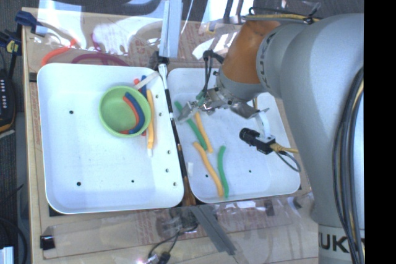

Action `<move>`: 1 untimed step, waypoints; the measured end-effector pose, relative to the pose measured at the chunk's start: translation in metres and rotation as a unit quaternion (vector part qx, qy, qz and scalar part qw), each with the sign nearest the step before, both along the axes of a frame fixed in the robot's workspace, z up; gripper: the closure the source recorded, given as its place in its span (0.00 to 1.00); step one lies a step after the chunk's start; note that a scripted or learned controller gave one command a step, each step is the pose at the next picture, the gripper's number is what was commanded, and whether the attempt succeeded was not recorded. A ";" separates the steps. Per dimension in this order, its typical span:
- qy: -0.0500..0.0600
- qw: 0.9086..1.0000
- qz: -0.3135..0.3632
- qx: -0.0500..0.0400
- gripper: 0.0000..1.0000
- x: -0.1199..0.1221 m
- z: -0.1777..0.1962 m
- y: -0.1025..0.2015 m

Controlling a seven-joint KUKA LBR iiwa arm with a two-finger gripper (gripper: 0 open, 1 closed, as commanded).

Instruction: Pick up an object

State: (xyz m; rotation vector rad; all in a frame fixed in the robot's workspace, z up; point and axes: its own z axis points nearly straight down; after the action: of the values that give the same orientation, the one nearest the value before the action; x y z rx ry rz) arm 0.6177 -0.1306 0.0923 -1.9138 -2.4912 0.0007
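Note:
My gripper is low in the upper left part of the right bin, reaching in from the right under the orange-banded wrist. It hangs right over the top ends of a green strip and an orange strip. A short green piece lies just left of it by the bin wall. Lower in the same bin are a longer orange strip and a green strip. I see nothing lifted off the bin floor.
The left bin holds a green bowl with blue and red curved pieces inside, and a yellow stick beside it. A black connector with a cable hangs over the right bin. Clear packaging lies behind the bins.

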 end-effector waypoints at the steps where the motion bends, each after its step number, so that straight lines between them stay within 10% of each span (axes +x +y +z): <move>1: 0.000 1.000 0.002 0.000 1.00 0.001 0.010 0.001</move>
State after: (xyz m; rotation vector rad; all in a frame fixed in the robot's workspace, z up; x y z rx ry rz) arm 0.6183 -0.1297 0.1025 -1.9089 -2.4940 0.0006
